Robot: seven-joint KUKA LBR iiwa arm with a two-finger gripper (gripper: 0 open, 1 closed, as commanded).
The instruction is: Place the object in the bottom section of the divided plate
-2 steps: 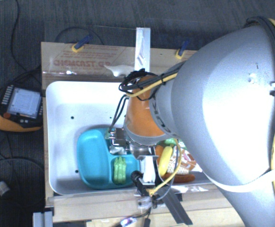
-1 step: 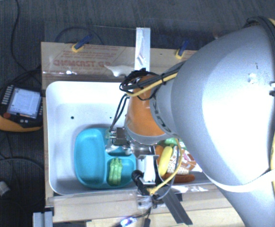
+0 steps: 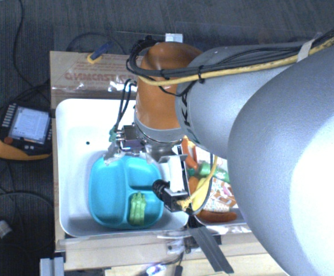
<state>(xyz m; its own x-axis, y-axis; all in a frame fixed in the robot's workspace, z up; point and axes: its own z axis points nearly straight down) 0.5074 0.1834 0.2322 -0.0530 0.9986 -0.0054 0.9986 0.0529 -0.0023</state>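
Dark grey carpet [image 3: 34, 27] lay all round the bench [image 3: 86, 76], whose brown top showed bare along its far edge, where a small blue and yellow thing [image 3: 99, 52] rested. Much was hidden: the grey arm [image 3: 270, 131] swept in from the right and covered nearly all of the right bin [image 3: 235, 229], so that of its contents just a jumble of orange, green and red things [image 3: 212, 195] peeped out beneath the arm, too crowded to name. The orange band [image 3: 161, 91] stood above the near corner of the left bin [image 3: 77, 125], and below it the gripper [image 3: 125, 147] hung at the far rim of the blue divided plate [image 3: 112, 188], its tip lost among cables and metal parts; whether it was spread or closed could not be told, and nothing could be seen in its grasp. The green object [image 3: 137, 207] lay in the plate's compartment nearest the view's lower edge, lengthwise, well apart from the gripper. On the carpet to the left sat a handheld pendant with a lit screen [image 3: 24, 128], trailing a black cable, and a small grey thing [image 3: 3, 229] lay nearer the lower corner, too small to make out
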